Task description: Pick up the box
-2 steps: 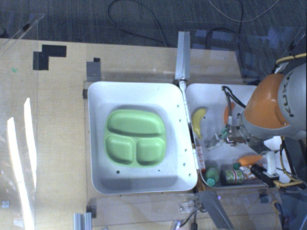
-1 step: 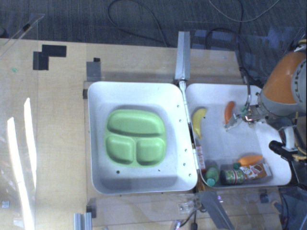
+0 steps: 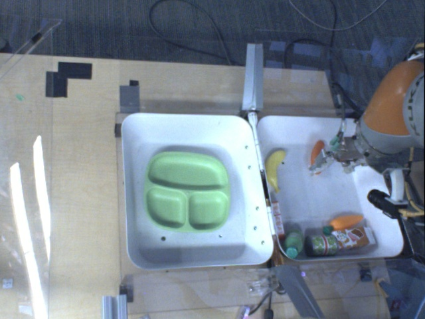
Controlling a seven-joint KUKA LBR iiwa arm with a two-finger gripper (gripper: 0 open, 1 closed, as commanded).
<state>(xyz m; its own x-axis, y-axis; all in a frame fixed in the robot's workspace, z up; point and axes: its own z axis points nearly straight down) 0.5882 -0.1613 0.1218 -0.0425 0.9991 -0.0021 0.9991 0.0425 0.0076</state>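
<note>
— Wooden bench (image 3: 80,198) first: what sits on it, closest to us?

— Two white bins side by side. Along the near edge of the right bin (image 3: 372,191) lies a row of things. The box (image 3: 359,239), brown and lying flat, is in the near right corner. A dark bottle (image 3: 323,244) with a green label lies on its side touching the box's left end, and a round teal thing (image 3: 293,242) sits in the near left corner.

— Anything on the box?

— An orange piece (image 3: 346,221) rests against its far side; I cannot tell whether it lies on top or just behind.

— And the left bin (image 3: 133,178)?

— It holds a green tray (image 3: 188,190) with three compartments, at about the middle.

— Further back in the right bin?

— A banana (image 3: 274,168) lies close to the left wall. To its right, towards the far edge, the gripper (image 3: 327,157) hangs over the bin floor, well apart from the box. A small orange thing (image 3: 317,151) is right at its tip.

— Is it grasping that?

— I cannot tell whether it is clenched or released. The box is plainly not in its grasp.

— The arm (image 3: 398,105)?

— It comes in from the right, orange band over the bin's far right corner.

— Beyond the bins?

— A metal post (image 3: 253,78) stands at the far end of the divide between them, black tape marks (image 3: 66,77) are on the bench's far left, and cables (image 3: 192,18) loop over the dark floor (image 3: 99,5)
</note>
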